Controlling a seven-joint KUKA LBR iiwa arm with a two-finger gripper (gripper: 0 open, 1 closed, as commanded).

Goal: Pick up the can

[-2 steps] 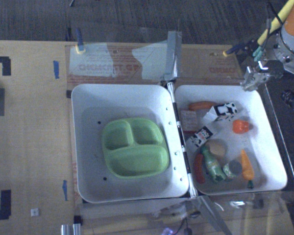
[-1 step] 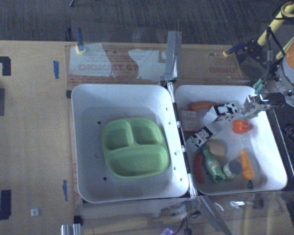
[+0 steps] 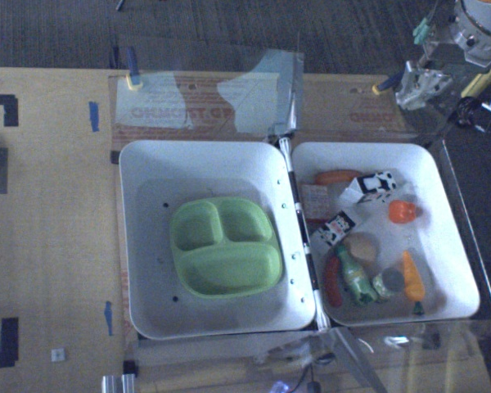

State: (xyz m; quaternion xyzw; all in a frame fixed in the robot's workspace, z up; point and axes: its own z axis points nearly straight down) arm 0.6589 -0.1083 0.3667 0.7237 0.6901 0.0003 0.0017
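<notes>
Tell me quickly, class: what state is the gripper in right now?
Gripper: up beyond the right bin's far corner, nothing in it; open or shut cannot be told.

Green plate (image 3: 226, 248), white bins (image 3: 139, 178), orange carrot (image 3: 412, 277).
</notes>
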